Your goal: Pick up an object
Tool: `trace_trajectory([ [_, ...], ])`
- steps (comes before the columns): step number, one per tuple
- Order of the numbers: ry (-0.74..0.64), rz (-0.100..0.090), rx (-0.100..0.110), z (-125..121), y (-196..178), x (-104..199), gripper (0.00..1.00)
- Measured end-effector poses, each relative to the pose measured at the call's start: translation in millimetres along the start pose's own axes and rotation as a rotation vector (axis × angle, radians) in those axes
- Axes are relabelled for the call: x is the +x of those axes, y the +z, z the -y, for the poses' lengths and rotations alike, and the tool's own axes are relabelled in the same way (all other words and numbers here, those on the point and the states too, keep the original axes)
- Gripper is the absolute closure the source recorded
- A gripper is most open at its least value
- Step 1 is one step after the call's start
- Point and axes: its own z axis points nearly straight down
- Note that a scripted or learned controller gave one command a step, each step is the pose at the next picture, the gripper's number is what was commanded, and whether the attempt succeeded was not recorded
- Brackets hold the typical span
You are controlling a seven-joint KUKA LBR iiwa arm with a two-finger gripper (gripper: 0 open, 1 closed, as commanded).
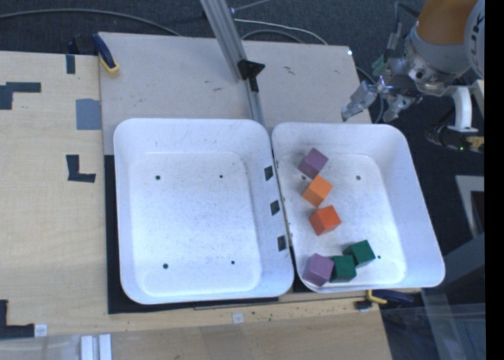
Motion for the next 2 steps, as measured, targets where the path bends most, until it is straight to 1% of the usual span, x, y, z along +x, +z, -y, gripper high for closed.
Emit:
trace_trajectory([
  [1, -0.001, -0.003, 0.007, -23, 158, 50, 0.0],
  [2, 0.001, -0.001, 0.002, 4, 183, 53, 0.0],
])
